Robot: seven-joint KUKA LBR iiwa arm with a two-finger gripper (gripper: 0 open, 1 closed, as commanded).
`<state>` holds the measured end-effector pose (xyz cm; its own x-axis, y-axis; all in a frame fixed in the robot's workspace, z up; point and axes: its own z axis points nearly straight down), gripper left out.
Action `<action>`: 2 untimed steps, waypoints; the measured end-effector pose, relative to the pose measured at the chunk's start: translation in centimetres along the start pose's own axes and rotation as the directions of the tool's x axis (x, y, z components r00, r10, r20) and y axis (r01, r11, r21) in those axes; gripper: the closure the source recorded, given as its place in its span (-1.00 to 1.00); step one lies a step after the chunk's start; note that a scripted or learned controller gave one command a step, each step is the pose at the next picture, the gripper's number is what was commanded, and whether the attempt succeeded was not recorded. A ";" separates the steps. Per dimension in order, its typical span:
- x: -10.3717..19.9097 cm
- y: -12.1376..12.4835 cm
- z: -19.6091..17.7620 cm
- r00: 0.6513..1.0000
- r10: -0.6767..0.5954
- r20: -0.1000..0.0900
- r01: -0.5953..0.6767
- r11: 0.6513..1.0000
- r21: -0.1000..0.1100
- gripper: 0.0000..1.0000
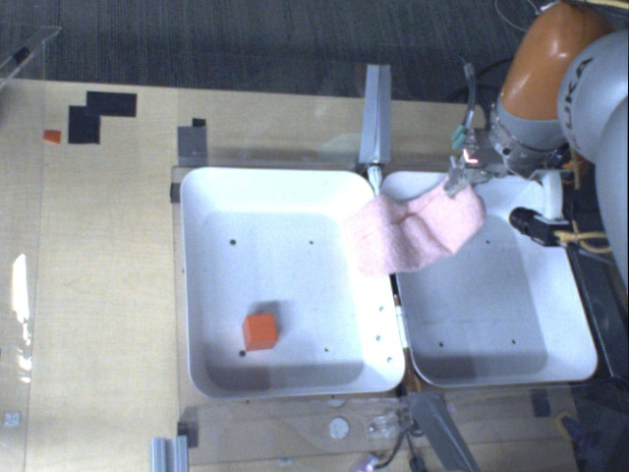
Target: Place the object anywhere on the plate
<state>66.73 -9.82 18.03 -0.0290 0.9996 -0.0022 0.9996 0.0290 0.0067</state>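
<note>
A pink cloth (418,232) lies draped over the wall between the two white bins, its left part in the left bin (211,264) and its right part in the right bin (511,303). The cloth's upper right corner is pulled up to my gripper (458,178), which is shut on that corner above the back of the right bin. The rest of the cloth hangs and trails down-left from the fingers. The grey arm with its orange band (541,57) reaches in from the upper right.
An orange cube (260,331) sits in the front part of the left bin. A grey metal post (374,116) stands behind the bins' shared wall. Black patches (98,114) and a small red square (51,137) mark the bench at far left.
</note>
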 end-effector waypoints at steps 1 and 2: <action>0.2 0.2 -4.6 1.000 -0.007 -0.001 0.007 1.000 -0.002 1.00; 5.5 0.9 -3.9 0.917 -0.400 -0.002 0.400 0.917 -0.001 1.00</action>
<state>67.40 -4.25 21.96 -0.4259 0.9048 -0.0030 0.9047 0.4259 0.0066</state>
